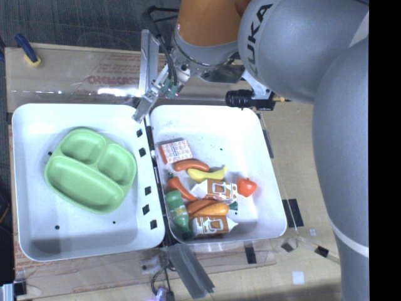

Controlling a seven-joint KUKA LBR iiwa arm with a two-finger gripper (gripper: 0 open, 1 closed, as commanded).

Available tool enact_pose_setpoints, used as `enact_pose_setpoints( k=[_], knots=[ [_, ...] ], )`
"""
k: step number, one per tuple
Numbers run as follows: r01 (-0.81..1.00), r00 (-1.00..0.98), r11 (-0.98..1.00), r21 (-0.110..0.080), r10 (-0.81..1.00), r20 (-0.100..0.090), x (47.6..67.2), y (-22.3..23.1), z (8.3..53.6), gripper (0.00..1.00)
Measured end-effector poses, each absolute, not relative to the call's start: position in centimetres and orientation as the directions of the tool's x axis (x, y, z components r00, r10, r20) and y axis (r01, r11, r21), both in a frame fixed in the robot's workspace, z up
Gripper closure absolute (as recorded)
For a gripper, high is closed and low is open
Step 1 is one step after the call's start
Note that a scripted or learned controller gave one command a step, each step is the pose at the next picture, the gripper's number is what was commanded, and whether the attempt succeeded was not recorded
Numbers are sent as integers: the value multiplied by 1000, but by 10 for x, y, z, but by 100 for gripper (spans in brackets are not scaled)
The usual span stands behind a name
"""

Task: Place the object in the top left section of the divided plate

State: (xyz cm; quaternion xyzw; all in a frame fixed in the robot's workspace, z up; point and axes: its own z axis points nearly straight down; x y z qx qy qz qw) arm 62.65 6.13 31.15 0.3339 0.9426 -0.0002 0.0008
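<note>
The green divided plate lies in the left bin, with two small sections on its far side and one long section in front. My gripper hangs over the back end of the wall between the two bins, above and to the right of the plate. I see nothing in it. The right bin holds a pile of toy food: a small red and white box, an orange sausage, a yellow banana, a red tomato, carrots and a green vegetable.
Two orange cartons lie among the toy food at the right bin's front. The bulky grey arm covers the upper right. A blue and yellow tool lies on the bench at far left.
</note>
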Motion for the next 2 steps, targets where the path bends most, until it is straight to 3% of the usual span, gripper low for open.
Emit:
enact_pose_setpoints(
  k=[1,2],
  knots=[
    [625,-781,781,0,625,-3,627,63,322,100],
    [471,-882,882,-2,471,1,627,137,265,100]
  ],
)
